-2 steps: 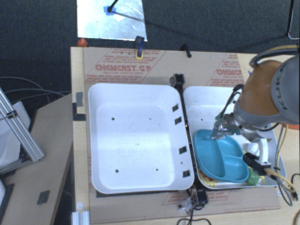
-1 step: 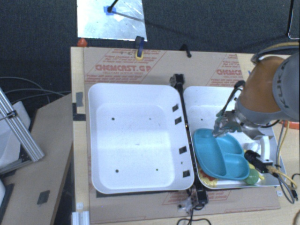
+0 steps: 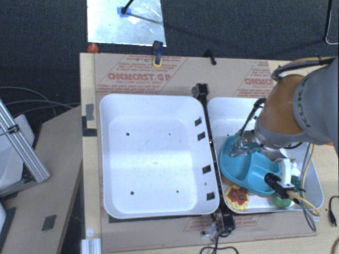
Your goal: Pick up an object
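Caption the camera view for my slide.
KUKA arm reaching into the right bin above a blue dish; left bin beside it.

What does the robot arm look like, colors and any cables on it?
The arm is bulky and rounded, with a grey casing and a broad orange band above the wrist. Below the band sits a metallic silver wrist section. A thin dark cable runs down beside it, and a yellowish cable arcs over the top of the arm.

Cardboard sheet (image 3: 143,74) under bins, foil square (image 3: 124,15) beyond, aluminium rail (image 3: 18,147) left
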`<state>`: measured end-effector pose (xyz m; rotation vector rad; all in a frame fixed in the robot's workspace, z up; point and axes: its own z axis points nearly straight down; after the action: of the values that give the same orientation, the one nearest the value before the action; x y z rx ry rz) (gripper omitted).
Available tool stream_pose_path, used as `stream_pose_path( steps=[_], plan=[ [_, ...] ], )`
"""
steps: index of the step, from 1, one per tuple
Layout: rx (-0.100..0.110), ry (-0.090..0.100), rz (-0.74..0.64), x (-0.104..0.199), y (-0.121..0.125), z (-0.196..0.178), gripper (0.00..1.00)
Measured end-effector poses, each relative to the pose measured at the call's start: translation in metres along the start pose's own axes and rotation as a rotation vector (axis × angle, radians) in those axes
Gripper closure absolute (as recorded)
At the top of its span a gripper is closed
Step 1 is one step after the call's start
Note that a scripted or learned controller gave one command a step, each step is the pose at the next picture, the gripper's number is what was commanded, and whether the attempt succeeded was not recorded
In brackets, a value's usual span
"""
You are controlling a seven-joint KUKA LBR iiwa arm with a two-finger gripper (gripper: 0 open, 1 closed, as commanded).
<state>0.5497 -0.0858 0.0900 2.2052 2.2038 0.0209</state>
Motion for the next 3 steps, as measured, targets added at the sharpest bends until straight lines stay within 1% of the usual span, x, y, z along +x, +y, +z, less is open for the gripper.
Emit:
stream_pose_path(
  steps=[1,2,3],
  plan=[
    [0.017,0.009,-0.009,0.056,-0.005,-0.101,1.0],
    [0.027,0.009,-0.009,0.106,-0.021,-0.095,1.0],
    [0.029,0.008,-0.002,0.101,-0.062,-0.096,1.0]
  ],
)
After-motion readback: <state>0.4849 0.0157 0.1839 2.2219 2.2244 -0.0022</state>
